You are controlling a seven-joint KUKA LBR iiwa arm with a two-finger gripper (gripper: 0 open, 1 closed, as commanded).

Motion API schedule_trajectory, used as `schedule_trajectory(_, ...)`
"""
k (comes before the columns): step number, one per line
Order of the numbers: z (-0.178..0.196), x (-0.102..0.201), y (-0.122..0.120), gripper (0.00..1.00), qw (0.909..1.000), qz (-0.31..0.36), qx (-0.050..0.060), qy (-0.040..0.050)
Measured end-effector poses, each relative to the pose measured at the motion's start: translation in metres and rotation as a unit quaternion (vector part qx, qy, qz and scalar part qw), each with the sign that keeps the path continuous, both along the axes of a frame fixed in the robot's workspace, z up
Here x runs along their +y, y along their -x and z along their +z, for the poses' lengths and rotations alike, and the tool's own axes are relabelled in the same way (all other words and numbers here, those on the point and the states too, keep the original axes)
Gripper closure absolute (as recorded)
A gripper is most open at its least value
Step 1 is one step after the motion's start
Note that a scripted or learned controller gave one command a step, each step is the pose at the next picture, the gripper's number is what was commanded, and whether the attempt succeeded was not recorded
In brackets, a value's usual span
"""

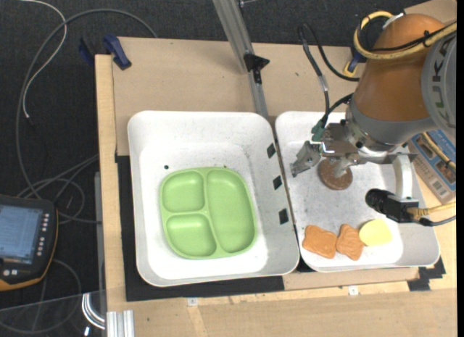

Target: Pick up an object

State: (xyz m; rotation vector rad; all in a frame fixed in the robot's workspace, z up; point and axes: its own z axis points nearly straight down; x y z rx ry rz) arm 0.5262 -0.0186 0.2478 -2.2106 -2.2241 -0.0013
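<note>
**Gripper low over the brown disc in the right bin**

Nearest the camera, along the right bin's [313, 264] front edge, lie two orange pieces [319, 241] [349, 242] and a yellow one [375, 233], close together. Beyond them sits a brown disc [336, 176], directly under the gripper [335, 156]; whether anything is gripped I cannot tell. A grey piece [303, 160] lies just left. The disc looks the likeliest target: descend centred on it, clear of the grey piece. Left bin [145, 140] holds a green tray [208, 212].
</note>
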Motion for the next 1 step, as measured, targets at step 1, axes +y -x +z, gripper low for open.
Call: schedule_trajectory(1, 0.0095, -0.0027, -0.002, 1.0, 1.0, -0.002, -0.001, 0.001)
